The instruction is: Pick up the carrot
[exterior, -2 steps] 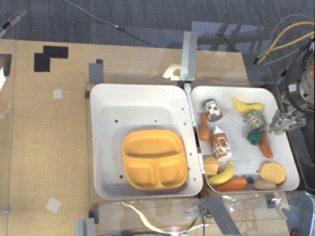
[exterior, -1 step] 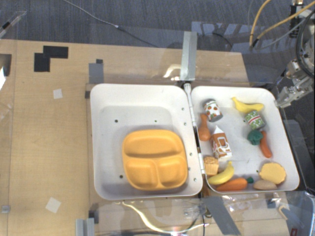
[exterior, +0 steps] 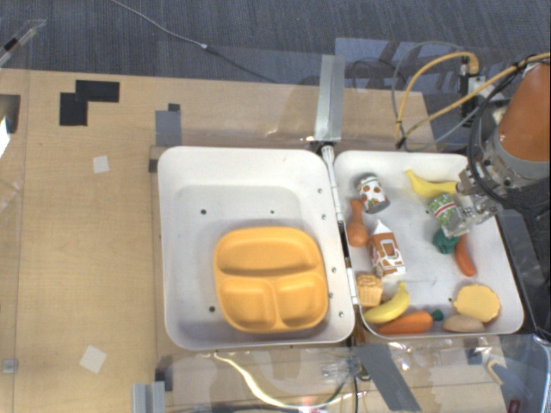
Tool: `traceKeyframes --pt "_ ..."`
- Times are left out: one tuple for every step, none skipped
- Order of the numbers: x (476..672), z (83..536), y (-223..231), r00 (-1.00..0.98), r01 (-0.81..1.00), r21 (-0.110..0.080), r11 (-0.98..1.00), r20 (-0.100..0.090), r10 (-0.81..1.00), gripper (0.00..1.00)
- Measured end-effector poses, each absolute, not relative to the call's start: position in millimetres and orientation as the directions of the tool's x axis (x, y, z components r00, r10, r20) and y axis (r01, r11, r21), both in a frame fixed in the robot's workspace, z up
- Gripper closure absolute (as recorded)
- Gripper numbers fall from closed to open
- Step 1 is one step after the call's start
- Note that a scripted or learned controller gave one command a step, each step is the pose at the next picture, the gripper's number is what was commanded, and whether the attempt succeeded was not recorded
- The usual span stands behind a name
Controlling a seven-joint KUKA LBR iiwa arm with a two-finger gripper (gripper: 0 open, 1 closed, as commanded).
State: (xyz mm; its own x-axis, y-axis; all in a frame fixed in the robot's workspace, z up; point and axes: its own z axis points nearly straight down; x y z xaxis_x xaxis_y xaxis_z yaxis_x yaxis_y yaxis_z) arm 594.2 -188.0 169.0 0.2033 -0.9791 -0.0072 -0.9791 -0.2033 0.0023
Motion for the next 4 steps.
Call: traceKeyframes --pt "538.5 107.2 -169.1 0.351 -0.936 -0.002 -0.351 -0.003 -0.936 1.00" --pt "512.4 121.0 -187.5 0.709 -0.705 -0.004 -0.709 0.003 -0.705 1.00" --pt "544.3 259.5 -190.7 0.896 -0.444 -0.005 -0.896 0.011 -0.444 1.00" --pt "515.8 88.4 -205.9 0.932 -0.362 0.000 -0.932 0.007 -0.362 1.00"
